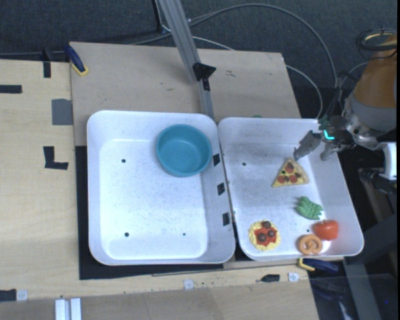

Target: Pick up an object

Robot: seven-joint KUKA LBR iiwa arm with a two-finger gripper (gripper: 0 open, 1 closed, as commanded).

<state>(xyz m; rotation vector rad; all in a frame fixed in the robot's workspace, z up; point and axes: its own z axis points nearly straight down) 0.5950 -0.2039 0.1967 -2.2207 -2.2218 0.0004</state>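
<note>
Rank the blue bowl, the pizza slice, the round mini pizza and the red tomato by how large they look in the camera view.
1. blue bowl, by far the largest
2. pizza slice and round mini pizza, too alike to rank
3. red tomato, smallest

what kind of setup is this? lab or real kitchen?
Likely a robot lab bench, not a kitchen: two white bins on a taped board, toy food such as a pizza slice, and an arm with a gripper trailing cables.

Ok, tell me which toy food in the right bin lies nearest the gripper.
The pizza slice, the triangular wedge just below the gripper. The green piece, round pizza, tomato and pretzel lie farther toward the bin's near edge.
</note>
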